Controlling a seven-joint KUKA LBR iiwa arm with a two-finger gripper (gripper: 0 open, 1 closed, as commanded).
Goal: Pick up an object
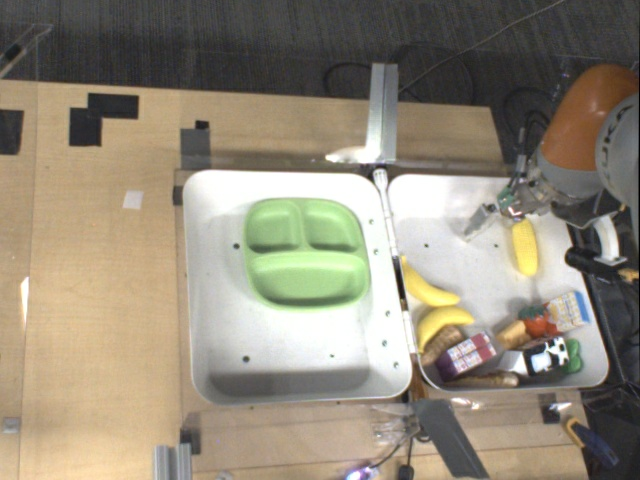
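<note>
Your gripper [490, 218] hangs over the back part of the right bin [440, 198], and its two fingers look spread apart with nothing between them. You are holding nothing right now.

Look at what is closest. The corn cob [524, 247] lies just beside the gripper, a little toward the front of the bin. It is the easy one to reach. But it is round and smooth, so it could roll away or slip out if the fingers close on its side and not across its middle.

The two bananas [432, 306] lie near the wall between the bins. If you go for those, a finger could bump that wall and stop short.

The front corner is the tricky spot. A brown box [466, 354], a carrot [520, 330], a small carton [567, 310] and a black and white toy [552, 356] sit there, all touching or nearly touching. Reach in there and you may push things around, or catch two things at once and drop both.

The green plate [304, 251] sits alone in the left bin [215, 298]. It is wide and flat, so the fingers would likely slide off unless they pinch its rim.

I think the corn cob is your best try. Come straight down over its middle.
</note>
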